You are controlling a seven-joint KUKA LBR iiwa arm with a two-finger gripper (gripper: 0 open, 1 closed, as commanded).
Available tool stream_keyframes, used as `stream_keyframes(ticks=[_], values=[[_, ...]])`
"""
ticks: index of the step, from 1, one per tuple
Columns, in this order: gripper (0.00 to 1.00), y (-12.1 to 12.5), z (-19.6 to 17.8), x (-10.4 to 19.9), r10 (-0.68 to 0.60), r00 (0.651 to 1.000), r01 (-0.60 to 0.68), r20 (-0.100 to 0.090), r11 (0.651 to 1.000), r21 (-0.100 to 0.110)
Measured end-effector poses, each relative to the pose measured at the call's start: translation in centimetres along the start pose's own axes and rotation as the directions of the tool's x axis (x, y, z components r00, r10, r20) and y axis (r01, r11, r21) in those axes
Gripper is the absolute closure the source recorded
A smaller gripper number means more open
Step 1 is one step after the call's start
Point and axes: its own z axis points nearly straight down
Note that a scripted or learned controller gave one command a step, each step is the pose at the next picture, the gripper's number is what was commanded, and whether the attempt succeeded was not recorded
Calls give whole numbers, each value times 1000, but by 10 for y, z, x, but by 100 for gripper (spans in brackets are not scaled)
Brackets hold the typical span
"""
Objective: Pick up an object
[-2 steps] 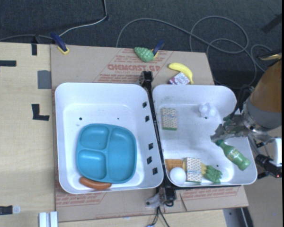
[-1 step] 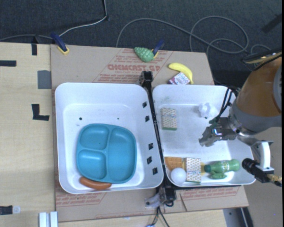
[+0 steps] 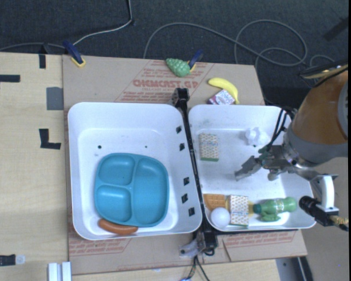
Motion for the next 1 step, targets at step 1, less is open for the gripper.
stream_keyframes(ticks=[1], values=[[0,-1,32,-74,3,1000,-3,2,1000,2]])
